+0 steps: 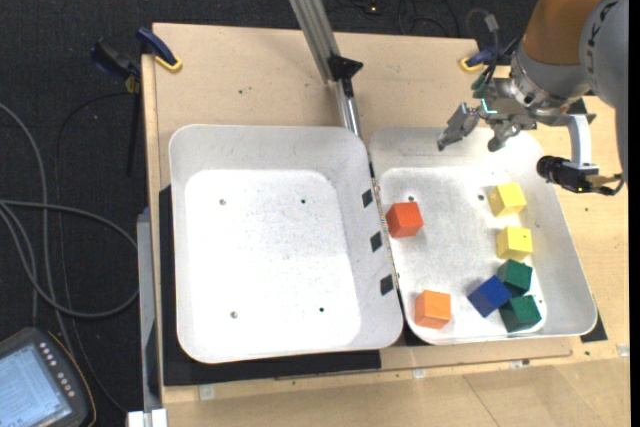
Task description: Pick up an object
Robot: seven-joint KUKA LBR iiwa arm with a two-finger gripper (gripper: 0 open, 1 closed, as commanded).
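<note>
Orange cube (404, 219) sits slightly rotated in bin (455, 177)

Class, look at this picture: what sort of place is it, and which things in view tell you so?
Probably a robotics lab or test bench: a robot arm reaches over two white bins holding coloured blocks, the board is clamped, and cables trail across the floor.

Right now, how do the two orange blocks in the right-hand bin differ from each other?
The upper orange block is a deeper, redder orange; the lower orange block is paler. The upper one lies mid-bin near the divider between the bins; the lower one sits close to the right bin's front rim, beside the blue block. Both are small cubes of similar size, lying untouched.
</note>
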